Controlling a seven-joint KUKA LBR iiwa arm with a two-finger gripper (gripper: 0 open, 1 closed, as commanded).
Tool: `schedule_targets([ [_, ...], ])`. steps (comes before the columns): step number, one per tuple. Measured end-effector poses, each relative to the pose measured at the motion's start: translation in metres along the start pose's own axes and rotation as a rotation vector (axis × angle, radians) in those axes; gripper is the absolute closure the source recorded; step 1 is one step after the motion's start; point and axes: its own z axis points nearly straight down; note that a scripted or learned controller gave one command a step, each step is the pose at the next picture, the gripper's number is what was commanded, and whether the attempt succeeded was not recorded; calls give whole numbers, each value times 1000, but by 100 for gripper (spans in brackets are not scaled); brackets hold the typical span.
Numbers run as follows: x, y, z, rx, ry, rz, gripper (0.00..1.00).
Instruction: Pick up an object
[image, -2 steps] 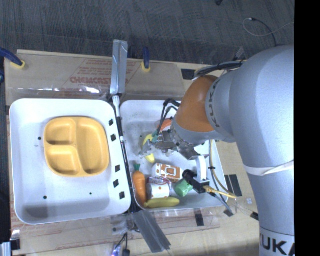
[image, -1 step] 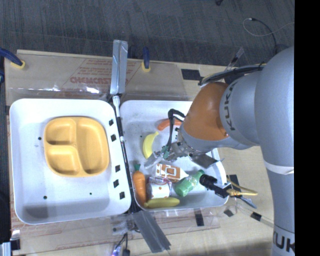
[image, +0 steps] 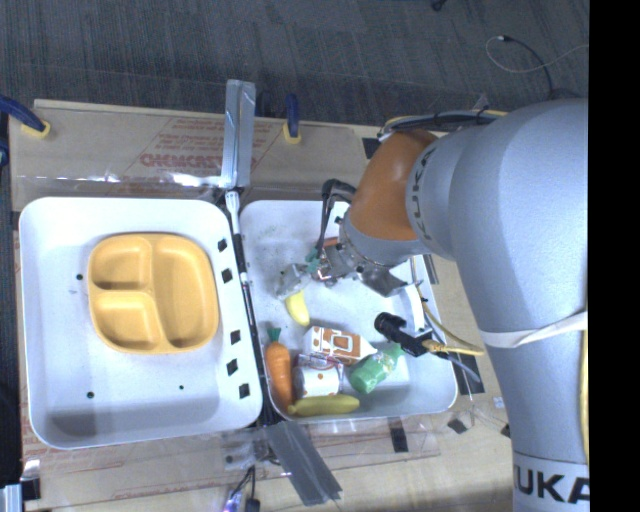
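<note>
Yellow plastic, small banana-shaped piece (image: 297, 309), lies in the right bin (image: 262, 222) just below my gripper (image: 305, 272). I judge it light, stiff and slick, best pinched across its short middle. Whether the tool is apart or together I can't tell. Carrot (image: 279, 372) sits further below the gripper.

robot lab: clamped bins (image: 40, 330), cables (image: 520, 55)

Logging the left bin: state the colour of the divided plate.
Yellow-orange all over, plain; the divided plate shows in the camera view, in the left bin.
</note>
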Motion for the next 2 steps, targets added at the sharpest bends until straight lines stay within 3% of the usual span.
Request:
schedule_targets([
  [1, 0, 0, -10, 1, 0, -3, 100],
  [2, 31, -16, -131, -1, 0, -49, 100],
])
